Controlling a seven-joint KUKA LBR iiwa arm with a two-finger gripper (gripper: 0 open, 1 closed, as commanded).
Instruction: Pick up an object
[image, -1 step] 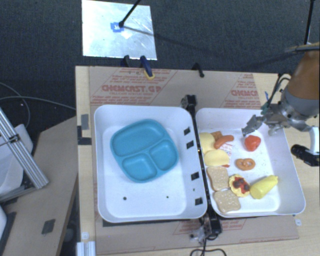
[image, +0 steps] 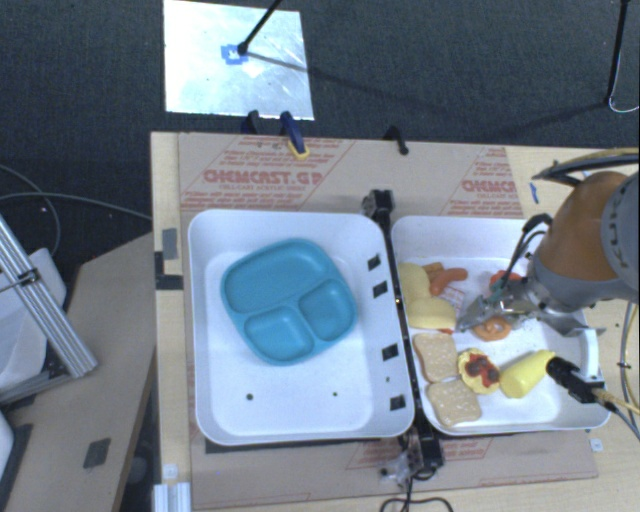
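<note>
My gripper (image: 478, 315) is low in the right bin (image: 470, 232), near its middle, with the grey and orange arm coming in from the right. A small orange ring-shaped toy (image: 492, 328) lies right at its tip, touching or just under it. A pale yellow slab (image: 425, 305) sits just to the left, and an orange-red sausage piece (image: 447, 272) lies behind it. In front lie two bread slices (image: 436, 354), a round yellow piece with a red topping (image: 479, 368) and a yellow cylinder (image: 524, 374).
The left bin (image: 215, 330) holds a blue divided plate (image: 288, 298). A raised wall with black clips (image: 385, 280) separates the two bins. Both bins rest on a cardboard sheet (image: 260, 175). A metal frame (image: 40, 310) stands off the bench at the left.
</note>
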